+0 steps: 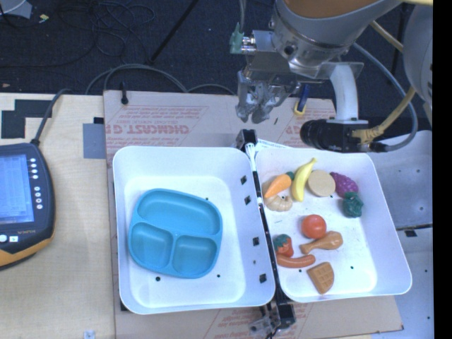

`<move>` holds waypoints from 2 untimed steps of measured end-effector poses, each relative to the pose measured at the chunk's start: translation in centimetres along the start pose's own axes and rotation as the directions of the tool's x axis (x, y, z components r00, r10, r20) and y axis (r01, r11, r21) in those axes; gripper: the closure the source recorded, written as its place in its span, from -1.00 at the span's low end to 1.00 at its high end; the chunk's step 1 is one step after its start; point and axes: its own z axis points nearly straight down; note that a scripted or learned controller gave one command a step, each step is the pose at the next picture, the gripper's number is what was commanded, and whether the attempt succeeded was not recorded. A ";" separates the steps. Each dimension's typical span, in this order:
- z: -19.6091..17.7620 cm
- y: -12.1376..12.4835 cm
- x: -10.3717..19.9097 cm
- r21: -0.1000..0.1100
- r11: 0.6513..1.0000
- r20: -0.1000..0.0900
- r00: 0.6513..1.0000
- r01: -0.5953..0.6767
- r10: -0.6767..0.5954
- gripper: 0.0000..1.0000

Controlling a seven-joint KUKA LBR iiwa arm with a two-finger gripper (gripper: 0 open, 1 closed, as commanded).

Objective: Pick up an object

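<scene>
1. Counter (70, 119): pale wood-grain surface; a flattened cardboard sheet (176, 122) with mirrored red print lies under both bins. Dark floor with loose cables (106, 27) at 12 o'clock.
2. Handheld control pad (25, 200) with a lit screen, at 9 o'clock on the counter.
3. Left bin (141, 164): white, shallow; holds a blue three-section plate (175, 233).
4. Right bin (381, 260): white, touching the left bin along a clipped seam; holds toy food.
5. Banana (304, 179): long axis near vertical, tip toward 12 o'clock, at the bin's 11 o'clock area.
6. Carrot (277, 186): just beside the banana at its 9 o'clock, long axis slanted, green end toward 1 o'clock.
7. Drumstick (323, 244): long axis near horizontal, bone end toward 8 o'clock; a tomato (313, 226) sits just above it.
8. Sausage (295, 261): lies horizontally near the bin's 7 o'clock area.
9. Gripper (258, 111): hangs above the cardboard at 12 o'clock of the seam, outside both bins, holding nothing; whether its fingers are apart or together cannot be told.
</scene>
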 end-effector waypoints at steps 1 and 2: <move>-2.8 3.1 8.4 -0.006 1.000 -0.002 1.000 0.002 -0.002 1.00; 9.9 1.1 8.8 0.009 1.000 0.006 1.000 -0.005 0.005 1.00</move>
